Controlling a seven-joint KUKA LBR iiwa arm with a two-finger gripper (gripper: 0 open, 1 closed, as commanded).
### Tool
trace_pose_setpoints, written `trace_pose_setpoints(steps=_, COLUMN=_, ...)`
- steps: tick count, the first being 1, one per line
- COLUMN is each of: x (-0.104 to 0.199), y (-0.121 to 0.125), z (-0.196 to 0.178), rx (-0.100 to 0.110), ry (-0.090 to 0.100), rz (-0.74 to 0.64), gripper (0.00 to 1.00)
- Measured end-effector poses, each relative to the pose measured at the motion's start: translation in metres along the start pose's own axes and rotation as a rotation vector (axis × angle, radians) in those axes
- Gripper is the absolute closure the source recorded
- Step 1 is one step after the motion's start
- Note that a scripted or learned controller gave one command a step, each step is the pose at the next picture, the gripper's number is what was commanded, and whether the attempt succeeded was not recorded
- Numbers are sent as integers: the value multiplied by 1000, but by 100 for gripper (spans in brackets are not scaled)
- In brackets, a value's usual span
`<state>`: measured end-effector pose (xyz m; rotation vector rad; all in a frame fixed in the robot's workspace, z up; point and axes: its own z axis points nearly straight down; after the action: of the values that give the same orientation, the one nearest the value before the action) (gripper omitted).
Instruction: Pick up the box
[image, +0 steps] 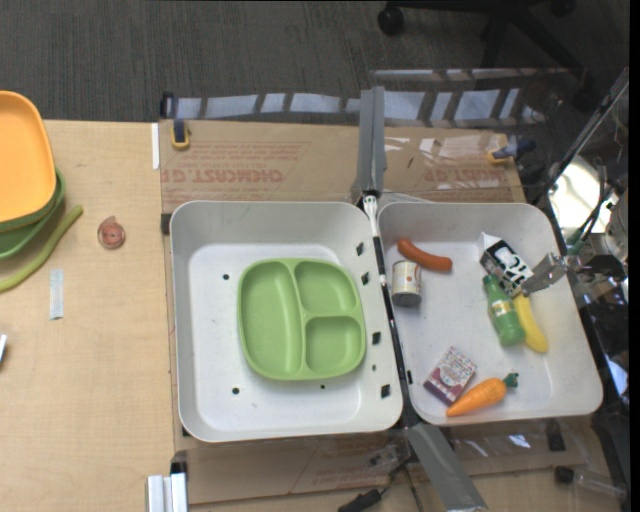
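While the box (450, 373) lies near the right bin's (575, 400) front edge, you see the gripper (545, 272) well apart by the right rim; opening indiscernible.

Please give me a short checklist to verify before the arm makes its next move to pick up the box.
1. Box location known: ok. The box lies flat in the right bin, near its front.
2. Top of box free: ok. Nothing lies on it.
3. Room around box: not ok. The carrot lies right beside it, perhaps touching.
4. Gripper above box: not ok. The gripper is near the bin's right wall, by the green bottle and the banana.
5. Fingers ready: cannot tell.
6. Box not yet held: ok. It rests on the bin floor.
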<state>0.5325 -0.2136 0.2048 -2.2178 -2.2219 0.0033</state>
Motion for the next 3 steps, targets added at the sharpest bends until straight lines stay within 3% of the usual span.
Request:
trace_pose_setpoints(steps=1, x=64, y=-30, z=67, rx=1, ry=1, rz=-73, gripper=0)
trace_pose_setpoints(steps=2, x=113, y=-47, z=115, rx=1, ry=0, rz=94, gripper=0)
trace_pose_setpoints(steps=3, x=112, y=-47, z=106, rx=2, ry=1, rz=98, gripper=100)
